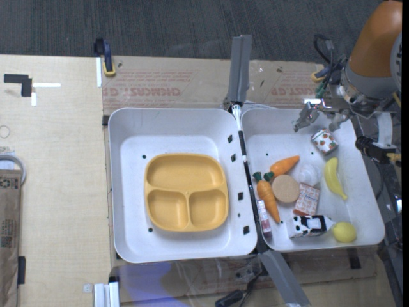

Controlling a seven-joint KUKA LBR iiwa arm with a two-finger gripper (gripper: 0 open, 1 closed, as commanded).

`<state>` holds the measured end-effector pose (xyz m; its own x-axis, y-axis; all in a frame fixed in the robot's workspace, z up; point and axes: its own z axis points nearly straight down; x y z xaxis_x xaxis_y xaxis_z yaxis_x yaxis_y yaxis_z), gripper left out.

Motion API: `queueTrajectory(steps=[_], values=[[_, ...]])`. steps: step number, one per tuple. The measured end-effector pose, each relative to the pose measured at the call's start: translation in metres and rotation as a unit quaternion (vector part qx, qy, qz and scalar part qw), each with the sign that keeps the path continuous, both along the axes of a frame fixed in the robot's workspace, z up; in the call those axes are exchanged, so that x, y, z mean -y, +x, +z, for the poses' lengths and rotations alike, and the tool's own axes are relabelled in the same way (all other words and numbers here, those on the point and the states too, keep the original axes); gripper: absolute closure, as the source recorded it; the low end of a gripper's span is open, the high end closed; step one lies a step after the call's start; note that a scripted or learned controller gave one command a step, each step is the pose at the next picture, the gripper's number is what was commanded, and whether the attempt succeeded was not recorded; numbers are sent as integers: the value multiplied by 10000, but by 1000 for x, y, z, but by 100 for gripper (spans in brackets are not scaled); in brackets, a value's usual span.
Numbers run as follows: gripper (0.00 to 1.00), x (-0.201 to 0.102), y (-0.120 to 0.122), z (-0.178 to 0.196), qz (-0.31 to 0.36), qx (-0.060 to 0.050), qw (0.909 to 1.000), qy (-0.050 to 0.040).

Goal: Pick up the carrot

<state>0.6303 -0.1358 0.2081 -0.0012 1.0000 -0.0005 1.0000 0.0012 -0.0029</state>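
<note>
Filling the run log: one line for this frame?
tool: over right bin's far edge | carrots: in bin, untouched | grasp: none

Both bins (121, 171) are white. The divided plate (186, 192) in the left bin is mustard yellow. In the right bin, two carrots (268, 199) are orange with green tops. A round disc (285, 188) beside them is tan. At 3 o'clock from it, the banana (332, 178) is yellow, as is the lemon (344, 232). A small carton (310, 225) is black-and-white patched. The surface (51, 171) is pale wood. The arm (377, 37) carries an orange band over grey.
</note>
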Motion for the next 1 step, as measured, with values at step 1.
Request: queueTrajectory(steps=[1], values=[[0, -16, -28, -72, 940, 0, 9956, 6]])
